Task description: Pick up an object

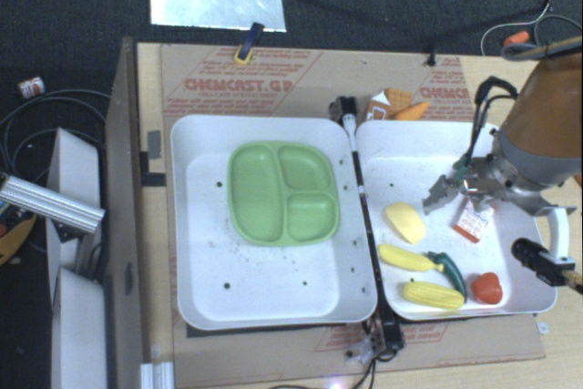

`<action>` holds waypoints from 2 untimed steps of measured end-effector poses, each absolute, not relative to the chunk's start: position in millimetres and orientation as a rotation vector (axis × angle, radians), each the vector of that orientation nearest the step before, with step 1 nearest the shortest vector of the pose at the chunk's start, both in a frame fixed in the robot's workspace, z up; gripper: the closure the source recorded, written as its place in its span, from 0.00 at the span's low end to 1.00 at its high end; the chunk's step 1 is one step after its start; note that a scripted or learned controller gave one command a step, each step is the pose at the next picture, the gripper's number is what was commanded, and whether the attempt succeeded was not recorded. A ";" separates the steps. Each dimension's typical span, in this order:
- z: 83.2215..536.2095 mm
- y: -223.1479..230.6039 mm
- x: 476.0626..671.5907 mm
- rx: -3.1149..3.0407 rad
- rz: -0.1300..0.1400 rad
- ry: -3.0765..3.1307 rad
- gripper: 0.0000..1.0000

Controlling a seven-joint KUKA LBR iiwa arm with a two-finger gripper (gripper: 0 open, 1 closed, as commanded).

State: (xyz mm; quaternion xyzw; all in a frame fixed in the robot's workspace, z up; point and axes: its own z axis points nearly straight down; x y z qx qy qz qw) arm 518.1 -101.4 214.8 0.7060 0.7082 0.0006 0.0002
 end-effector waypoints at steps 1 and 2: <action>80.1 -97.8 538.7 2.222 -0.001 2.224 0.00; 96.7 -98.6 539.4 2.219 0.003 2.222 1.00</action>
